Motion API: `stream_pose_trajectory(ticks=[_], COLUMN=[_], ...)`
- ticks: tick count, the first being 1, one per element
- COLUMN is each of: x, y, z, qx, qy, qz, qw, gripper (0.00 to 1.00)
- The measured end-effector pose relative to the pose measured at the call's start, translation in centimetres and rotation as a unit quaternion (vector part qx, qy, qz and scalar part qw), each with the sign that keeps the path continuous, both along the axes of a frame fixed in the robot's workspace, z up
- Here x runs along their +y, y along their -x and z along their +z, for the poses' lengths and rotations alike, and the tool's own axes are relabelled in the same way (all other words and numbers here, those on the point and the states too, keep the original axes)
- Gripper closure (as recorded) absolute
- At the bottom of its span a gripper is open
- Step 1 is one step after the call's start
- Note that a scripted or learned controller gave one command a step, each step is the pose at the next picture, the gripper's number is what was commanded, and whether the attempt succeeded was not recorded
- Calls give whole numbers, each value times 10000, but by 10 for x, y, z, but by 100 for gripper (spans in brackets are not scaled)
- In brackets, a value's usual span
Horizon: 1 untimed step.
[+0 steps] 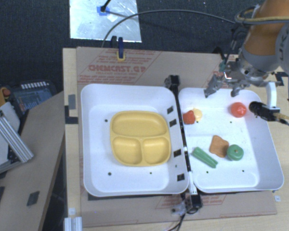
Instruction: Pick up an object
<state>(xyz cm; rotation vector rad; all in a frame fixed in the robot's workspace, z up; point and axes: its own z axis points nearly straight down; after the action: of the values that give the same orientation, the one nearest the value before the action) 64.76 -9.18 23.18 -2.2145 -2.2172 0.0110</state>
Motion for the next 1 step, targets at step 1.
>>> stream_pose_trajectory(ticks=[1], x=[0], y=[-2], z=[8], qx=[-61], qy=[5], qz=[9], qw=[10000], gripper=[0])
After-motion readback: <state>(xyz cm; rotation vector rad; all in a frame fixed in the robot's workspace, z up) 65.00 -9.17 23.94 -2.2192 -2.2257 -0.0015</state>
